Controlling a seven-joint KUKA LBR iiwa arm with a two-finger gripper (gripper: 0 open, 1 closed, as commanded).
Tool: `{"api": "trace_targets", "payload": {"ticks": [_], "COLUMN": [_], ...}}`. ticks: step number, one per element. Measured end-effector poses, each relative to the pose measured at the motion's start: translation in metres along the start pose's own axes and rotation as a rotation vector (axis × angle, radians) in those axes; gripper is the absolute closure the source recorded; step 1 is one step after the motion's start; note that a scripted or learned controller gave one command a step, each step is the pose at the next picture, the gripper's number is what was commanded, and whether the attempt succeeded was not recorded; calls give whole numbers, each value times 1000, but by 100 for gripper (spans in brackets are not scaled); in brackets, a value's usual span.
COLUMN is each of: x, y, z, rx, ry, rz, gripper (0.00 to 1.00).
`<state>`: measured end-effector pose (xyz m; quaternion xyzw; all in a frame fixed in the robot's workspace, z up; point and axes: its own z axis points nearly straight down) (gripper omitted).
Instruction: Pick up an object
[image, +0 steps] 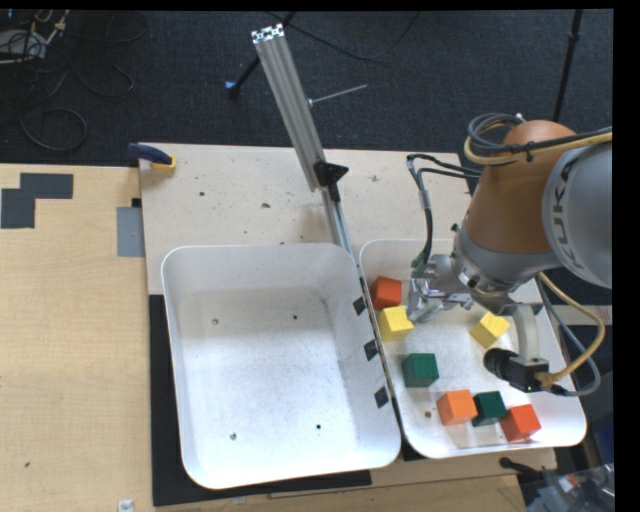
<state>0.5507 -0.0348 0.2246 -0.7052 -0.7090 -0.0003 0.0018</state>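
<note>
Camera view: looked down at a slant on the whole setup, arm coming in from the right.
Surface (250, 195): pale wood top, speckled with small dark dots, carrying both bins side by side.
Arm (545, 215): big grey and orange body hung over the right bin, cables looping round it.
Left bin (180, 270): wide white tray, only a few dark specks on its floor.
Right bin (575, 425): smaller white tray, touching the left one, all the blocks were in it.
Metal bar (290, 95): silver rail slanted from the top of the picture down to the seam between the bins.
Pincer (432, 293): low over the upper part of the right bin, just right of the top orange and yellow blocks; honestly couldn't tell if it was spread or pressed together, too cluttered.
Blocks: orange (386, 292) by the left wall, yellow (395, 321) just below it, green (420, 369) lower, another yellow (492, 328) to the right, then orange (456, 406), dark green (490, 406) and red-orange (520, 421) in a row near the front.
</note>
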Motion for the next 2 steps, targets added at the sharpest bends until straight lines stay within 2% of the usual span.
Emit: {"api": "trace_targets", "payload": {"ticks": [2], "x": [102], "y": [-5], "z": [-12], "rx": [1], "ry": [-1], "rz": [2], "gripper": [100]}}
